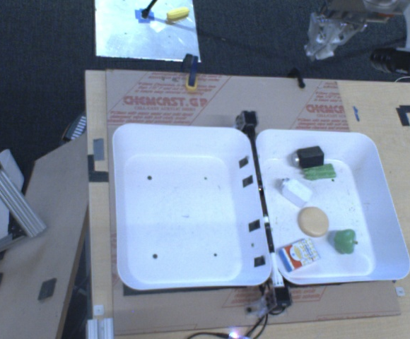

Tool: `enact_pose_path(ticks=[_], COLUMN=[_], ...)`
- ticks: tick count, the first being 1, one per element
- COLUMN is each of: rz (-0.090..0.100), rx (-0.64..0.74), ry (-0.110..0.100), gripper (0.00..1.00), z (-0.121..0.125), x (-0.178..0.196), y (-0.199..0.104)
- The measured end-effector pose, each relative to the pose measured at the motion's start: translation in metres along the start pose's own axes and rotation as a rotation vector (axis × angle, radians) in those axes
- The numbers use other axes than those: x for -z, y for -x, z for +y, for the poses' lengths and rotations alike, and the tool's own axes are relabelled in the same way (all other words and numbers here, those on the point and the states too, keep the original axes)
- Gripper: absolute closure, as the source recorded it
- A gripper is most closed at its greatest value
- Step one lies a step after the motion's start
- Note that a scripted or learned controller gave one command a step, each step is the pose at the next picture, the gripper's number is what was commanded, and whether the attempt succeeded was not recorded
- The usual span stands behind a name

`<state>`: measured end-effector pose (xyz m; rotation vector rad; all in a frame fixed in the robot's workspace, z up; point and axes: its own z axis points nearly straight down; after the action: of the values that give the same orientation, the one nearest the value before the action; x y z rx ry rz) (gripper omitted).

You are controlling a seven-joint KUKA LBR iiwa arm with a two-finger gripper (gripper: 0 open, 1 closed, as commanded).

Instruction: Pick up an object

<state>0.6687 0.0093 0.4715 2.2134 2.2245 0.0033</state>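
The right bin (385, 182) holds several objects: a black block (309, 156), a green bar (319, 172), a small white bottle (296, 190), a tan round disc (313, 222), a green pepper (345, 241) and a small red, white and blue box (299, 253). My gripper (324, 37) hangs high at the top right, well behind the bench and far from the bins. Nothing shows between its fingers.
The left bin (131, 154) sits beside the right one, joined by black clips (247, 181). A metal plate (146, 20) with a yellow item lies on the floor at the top left. A yellow and blue clamp (190, 75) sits on the bench's far edge.
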Motion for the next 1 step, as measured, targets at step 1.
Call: enact_pose_path(ticks=[1], rz=[0.0], rx=[0.0], ry=[0.0], gripper=[1.0], z=[0.0], x=[0.0102], y=[-0.0089])
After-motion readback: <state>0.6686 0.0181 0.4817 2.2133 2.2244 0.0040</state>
